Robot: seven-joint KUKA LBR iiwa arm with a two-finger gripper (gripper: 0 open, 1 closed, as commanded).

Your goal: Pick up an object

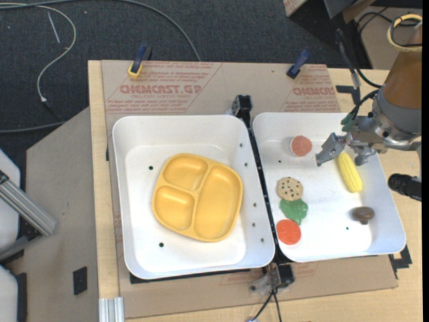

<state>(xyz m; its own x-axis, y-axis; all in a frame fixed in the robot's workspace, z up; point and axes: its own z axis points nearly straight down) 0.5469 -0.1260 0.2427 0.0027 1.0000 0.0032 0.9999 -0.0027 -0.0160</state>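
Now the gripper (346, 149) is seen low over the right bin (385, 241), its fingers spread, one at each side of the corn's (350, 173) top end; nothing is pinched. Around the ridged yellow corn are scattered a pink disc (301, 145), a speckled cookie (289, 188), a green lump (295, 210), a red disc (289, 231) and a brown nut (363, 214). A smooth yellow divided plate (198, 196) is held in the left bin (127, 146).

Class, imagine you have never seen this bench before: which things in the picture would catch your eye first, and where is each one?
The yellow divided tray stands out first, alone in the left bin. Next come the small toy foods in the right bin: a yellow corn cob, a cookie and a red tomato. The gripper sits at the cob's upper end.
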